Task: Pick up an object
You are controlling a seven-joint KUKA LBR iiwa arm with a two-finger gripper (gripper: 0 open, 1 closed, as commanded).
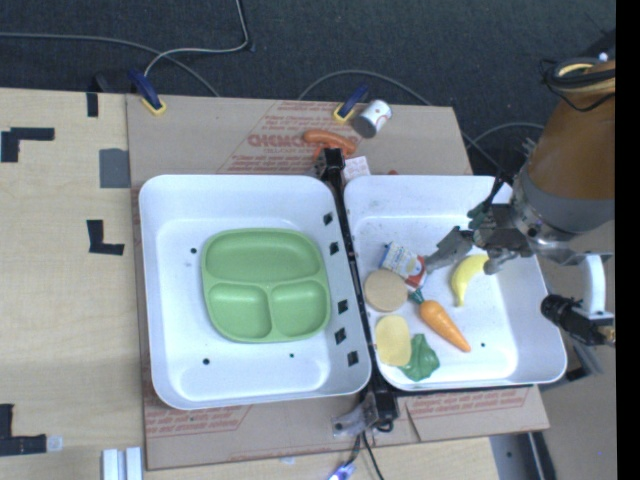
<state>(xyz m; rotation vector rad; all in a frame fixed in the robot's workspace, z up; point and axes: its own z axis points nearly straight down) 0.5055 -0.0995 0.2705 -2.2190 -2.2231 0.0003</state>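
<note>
In the right bin (520, 368) lie a yellow banana (463, 280), an orange carrot (444, 325), a round tan cookie (384, 290), a pale yellow chip (393, 340), a green leafy piece (421, 359) and a small white and blue packet (400, 259). My gripper (468, 254) hovers over the middle of this bin, just above the banana's upper end. It is open: one finger points left toward the packet, the other stands right of the banana. Nothing is between them.
The left bin (170, 368) holds a green divided plate (266, 281). Black clips line the wall shared by the two bins (345, 268). Behind the bins, on the cardboard, lie an orange item (330, 139) and a small grey cylinder (371, 118).
</note>
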